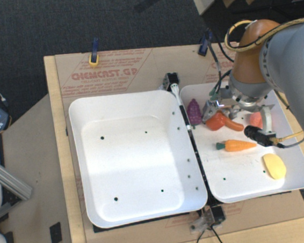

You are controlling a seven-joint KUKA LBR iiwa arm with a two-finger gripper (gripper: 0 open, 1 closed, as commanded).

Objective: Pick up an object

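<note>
My gripper point(224, 108) is low in the far part of the right bin point(245, 186), just above an orange-red pepper-like object point(220, 122) and touching or nearly touching its top. A purple object point(194, 111) lies to the gripper's left by the bin's divider. An orange carrot with a green tip point(239, 146) lies nearer the front. A yellow lemon-like piece point(274, 166) sits at the front right. A small pink object point(255, 119) peeks out to the right of the gripper.
The left bin point(136, 201) is beside the right one, its rim touching along the middle. The grey arm with its orange band point(250, 54) comes in from the upper right over the right bin's far corner. Clamps hold the cardboard base point(108, 69).
</note>
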